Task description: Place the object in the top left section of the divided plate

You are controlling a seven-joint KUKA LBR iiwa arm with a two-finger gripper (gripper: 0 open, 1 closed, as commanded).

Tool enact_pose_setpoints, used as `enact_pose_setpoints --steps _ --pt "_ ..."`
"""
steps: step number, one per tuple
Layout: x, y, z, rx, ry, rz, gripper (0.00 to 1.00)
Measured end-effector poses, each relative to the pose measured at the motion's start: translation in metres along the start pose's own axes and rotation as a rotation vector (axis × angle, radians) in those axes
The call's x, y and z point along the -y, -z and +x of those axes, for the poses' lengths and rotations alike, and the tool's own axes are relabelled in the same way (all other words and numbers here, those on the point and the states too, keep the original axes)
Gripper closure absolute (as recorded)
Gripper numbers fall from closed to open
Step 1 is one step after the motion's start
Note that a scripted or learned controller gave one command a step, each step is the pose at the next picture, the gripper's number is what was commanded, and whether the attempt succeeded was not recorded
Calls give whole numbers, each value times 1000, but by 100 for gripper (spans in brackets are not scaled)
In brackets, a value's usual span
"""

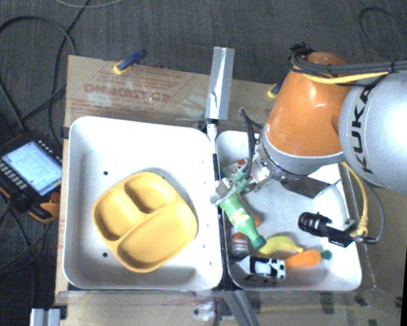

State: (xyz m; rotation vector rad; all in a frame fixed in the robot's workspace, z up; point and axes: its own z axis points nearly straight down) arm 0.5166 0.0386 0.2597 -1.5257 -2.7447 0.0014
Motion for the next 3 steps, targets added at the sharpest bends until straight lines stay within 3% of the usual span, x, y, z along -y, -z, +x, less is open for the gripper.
enact_pose_setpoints --steps 1,2,3 --pt "-30 -25 39 0 132 2 100" --pt "-54 -80 100 -1 112 3 100" --pt "-26 -63 105 0 340 2 100"
